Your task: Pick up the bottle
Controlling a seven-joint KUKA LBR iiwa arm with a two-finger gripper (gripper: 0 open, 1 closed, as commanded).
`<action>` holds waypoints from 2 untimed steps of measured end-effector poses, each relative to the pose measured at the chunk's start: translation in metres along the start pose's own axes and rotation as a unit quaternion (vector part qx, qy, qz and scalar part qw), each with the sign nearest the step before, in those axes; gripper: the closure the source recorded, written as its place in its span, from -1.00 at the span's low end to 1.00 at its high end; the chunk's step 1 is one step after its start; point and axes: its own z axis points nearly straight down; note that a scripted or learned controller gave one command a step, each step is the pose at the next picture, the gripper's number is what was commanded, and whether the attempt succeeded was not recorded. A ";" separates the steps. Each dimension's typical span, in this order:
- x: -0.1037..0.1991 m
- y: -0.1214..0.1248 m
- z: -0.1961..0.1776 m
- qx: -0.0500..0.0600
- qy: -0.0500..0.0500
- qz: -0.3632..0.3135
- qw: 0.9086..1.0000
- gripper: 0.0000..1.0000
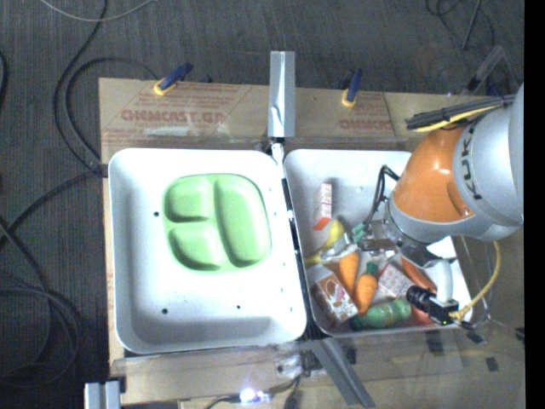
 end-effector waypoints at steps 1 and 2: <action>-0.014 0.085 0.006 -0.005 -0.001 -0.021 1.000 -1.00; -0.014 0.085 0.006 -0.004 -0.001 -0.021 1.000 -1.00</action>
